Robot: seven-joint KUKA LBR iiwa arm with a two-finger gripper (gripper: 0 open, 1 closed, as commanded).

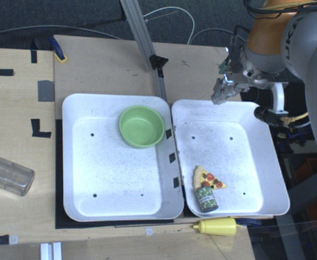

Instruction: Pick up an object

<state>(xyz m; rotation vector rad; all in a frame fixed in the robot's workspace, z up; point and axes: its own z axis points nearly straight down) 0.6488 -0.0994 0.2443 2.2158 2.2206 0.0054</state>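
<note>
Counter [109, 64]: we see two white bins side by side; a clear plastic container [6, 173] lies near the left edge, a yellow bottle [218, 227] at the front edge.
Left bin [82, 150]: green bowl [142, 126] at its back, right of centre.
Right bin [245, 145]: pizza slice [207, 178] and small green can [206, 199], touching, near the front-left corner.
Tool [222, 93]: above the right bin's back rim, well apart from all objects. We cannot tell its opening; nothing visible in it.
Progress: we judge the pick not started. Descent, grasp and lift all remain.
Likely targets: pizza slice or can.
</note>
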